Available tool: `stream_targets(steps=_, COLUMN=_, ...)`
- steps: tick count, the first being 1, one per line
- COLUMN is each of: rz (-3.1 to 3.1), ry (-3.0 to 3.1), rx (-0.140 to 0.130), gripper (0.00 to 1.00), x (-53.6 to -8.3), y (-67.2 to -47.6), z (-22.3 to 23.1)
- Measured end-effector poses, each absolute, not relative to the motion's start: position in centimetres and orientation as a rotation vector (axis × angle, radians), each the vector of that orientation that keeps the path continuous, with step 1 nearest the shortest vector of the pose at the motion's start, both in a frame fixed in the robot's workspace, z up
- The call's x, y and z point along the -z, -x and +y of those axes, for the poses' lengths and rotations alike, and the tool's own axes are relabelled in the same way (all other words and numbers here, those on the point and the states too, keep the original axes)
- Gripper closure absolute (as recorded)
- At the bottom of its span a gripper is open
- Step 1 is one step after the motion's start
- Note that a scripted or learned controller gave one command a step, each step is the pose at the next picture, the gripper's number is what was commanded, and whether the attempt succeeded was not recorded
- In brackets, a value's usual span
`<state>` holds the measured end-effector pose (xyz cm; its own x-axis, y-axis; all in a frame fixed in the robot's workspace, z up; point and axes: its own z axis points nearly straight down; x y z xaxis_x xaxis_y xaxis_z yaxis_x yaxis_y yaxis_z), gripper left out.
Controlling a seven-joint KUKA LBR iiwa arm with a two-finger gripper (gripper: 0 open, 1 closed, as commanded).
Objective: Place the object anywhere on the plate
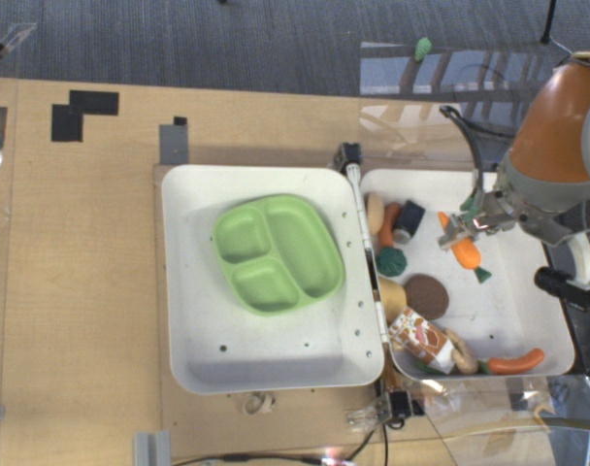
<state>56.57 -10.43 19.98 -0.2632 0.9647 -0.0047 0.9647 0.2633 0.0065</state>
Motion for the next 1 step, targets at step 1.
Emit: stream_targets(steps=1, rz=2.513, ry=-1.880, rx=-0.008, gripper=1.00, x=-18.44, y=-61.67, z=-4.93)
